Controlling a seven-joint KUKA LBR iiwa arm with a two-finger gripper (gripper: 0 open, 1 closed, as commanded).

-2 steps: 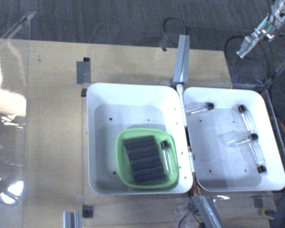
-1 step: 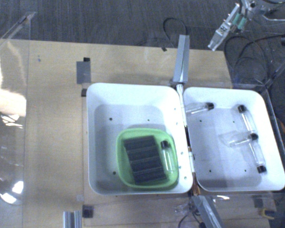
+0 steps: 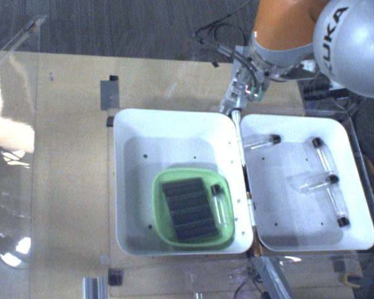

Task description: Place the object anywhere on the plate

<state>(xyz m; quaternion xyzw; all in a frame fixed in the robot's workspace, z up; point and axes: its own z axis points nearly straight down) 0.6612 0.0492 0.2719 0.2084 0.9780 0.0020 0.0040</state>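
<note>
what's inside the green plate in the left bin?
The green plate holds a dark ribbed block and one clear vial with a black cap along its right edge. The plate floor under the block is covered.

Gripper (image 3: 235,99) hanging at 12 o'clock over bin seam — vial (image 3: 219,202) lying on green plate (image 3: 159,213), L bin (image 3: 128,167).
</note>
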